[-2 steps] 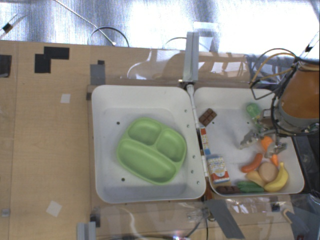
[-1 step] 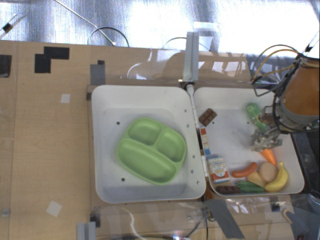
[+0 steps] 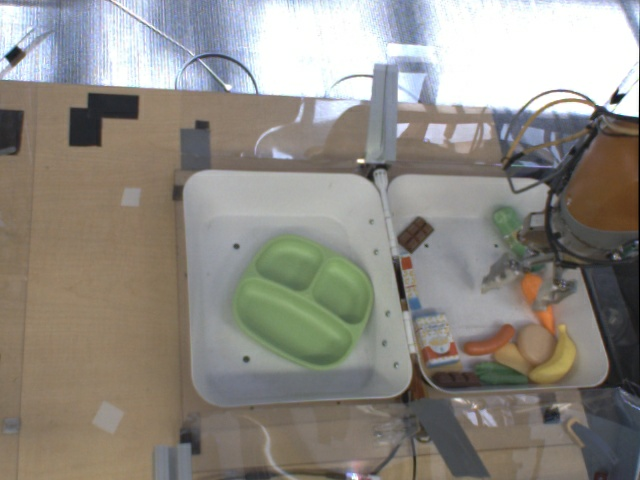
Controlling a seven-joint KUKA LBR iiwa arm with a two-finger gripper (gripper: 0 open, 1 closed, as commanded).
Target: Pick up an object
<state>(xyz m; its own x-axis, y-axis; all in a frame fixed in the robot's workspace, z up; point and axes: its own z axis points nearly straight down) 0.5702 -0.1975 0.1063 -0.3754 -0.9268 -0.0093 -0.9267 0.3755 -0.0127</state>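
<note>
— Two bins: what's in them, going left to right?
— Left bin bears a green divided plate. Right bin holds a chocolate piece, a carton, a sausage and a banana.
— And the gripper?
— Spread, nothing between its fingers, low beside a carrot. I judge it's mid-approach; next it must centre over one piece and close.

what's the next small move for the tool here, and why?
Probably a short descent onto the orange carrot just beneath the tool. The tool hangs over the right bin with nothing visibly held, and the carrot is the closest piece. The banana, sausage and other pieces crowd the near corner, a harder target.
</note>
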